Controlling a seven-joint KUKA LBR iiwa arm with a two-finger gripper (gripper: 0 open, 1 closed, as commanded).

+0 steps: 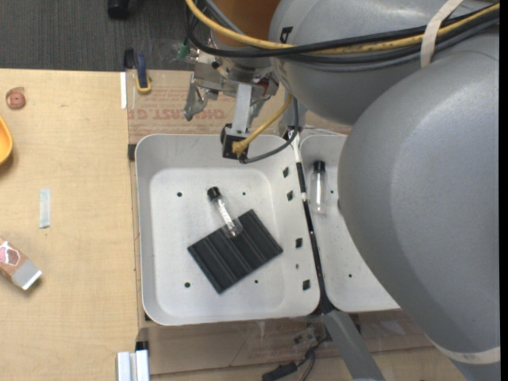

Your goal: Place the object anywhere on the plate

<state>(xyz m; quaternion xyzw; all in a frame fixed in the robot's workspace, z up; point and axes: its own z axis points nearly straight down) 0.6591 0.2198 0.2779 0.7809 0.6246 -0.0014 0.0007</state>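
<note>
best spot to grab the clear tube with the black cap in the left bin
Probably from above, at the clear tube's middle, fingers closing across its narrow width. It lies flat at a slant, its lower end resting on the black ridged plate, so a side approach looks blocked there. The black cap end is off the plate.

we judge this a robotics lab: a grey industrial arm [413,181] trailing bundled cables [238,42] over two white bins [159,292] on a cardboard-covered bench [167,109], a plywood worktop [71,213] alongside, grey carpet [63,14] beyond.
</note>
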